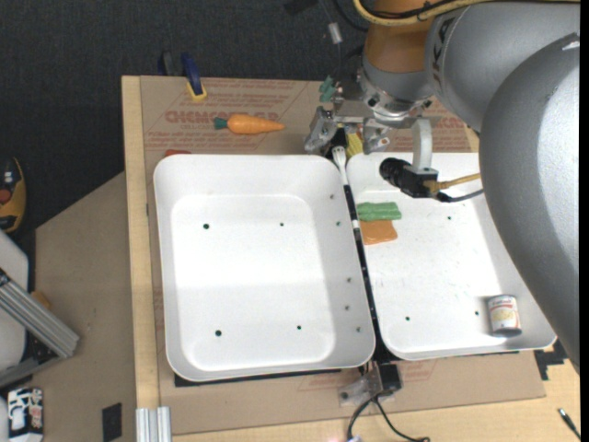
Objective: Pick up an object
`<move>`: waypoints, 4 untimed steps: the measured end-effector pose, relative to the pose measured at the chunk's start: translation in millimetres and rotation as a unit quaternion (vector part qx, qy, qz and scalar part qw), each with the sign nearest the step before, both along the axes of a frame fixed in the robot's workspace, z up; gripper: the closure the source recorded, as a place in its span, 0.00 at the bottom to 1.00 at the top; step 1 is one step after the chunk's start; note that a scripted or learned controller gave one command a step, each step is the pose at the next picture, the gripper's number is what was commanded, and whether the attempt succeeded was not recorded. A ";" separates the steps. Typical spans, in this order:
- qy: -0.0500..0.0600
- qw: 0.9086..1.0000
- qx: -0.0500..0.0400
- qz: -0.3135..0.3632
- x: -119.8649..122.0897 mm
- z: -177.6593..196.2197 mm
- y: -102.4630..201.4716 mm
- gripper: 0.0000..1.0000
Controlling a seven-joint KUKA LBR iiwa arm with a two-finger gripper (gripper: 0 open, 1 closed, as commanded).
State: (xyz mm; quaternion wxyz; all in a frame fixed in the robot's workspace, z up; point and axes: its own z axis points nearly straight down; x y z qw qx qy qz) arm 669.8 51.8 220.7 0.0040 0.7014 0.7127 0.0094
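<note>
Near right: small can [502, 314] upright in right bin [442, 339], well apart from arm. Mid: green block [379, 212] touching orange block [378, 232] by divider, likeliest targets. Far: tool [354, 136] over bins' far edge; grip state, cannot tell. Approach blocks straight down, avoid bin wall. Carrot [248, 124] on table [138, 247] beyond.

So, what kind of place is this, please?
Probably a robotics lab test bench: a grey robot arm with an orange band reaches over two shallow white plastic bins, set on a brown cardboard sheet with a toy orange carrot.

Bright, even light; soft shadows
</note>
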 end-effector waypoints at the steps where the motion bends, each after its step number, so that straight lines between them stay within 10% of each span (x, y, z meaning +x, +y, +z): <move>1: 0.006 1.000 0.000 -0.002 -3.8 25.6 106.4 0.00; 2: 0.007 1.000 -0.004 -0.007 -2.7 34.4 97.9 1.00; 3: 0.002 1.000 0.001 -0.001 -91.6 173.0 179.7 1.00; 4: 0.000 1.000 0.001 -0.006 -129.8 324.1 172.6 1.00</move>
